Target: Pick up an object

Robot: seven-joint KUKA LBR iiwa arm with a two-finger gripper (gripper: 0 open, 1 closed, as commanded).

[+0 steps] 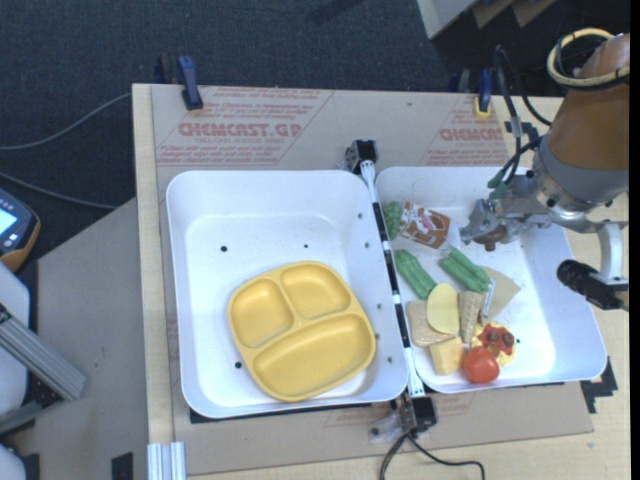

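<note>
The right bin (570,353) holds a heap of toy food. A red and white packet (427,225) lies at its far left, beside a small green piece (391,215). Two long green pieces (413,273) (465,268) lie nearer the middle. In front of them are pale yellow slices (443,310), a tan wedge (503,292), a yellow cheese block (446,356) and a red tomato (481,367). My gripper (492,226) hangs low over the bin's far middle, just right of the packet. Something brownish shows at its tip, too unclear to name.
A yellow divided plate (301,330) lies in the left bin (200,218). The grey arm with its orange band (590,128) comes in over the right bin's far right corner. A black clip (361,153) sits where the bins meet at the back.
</note>
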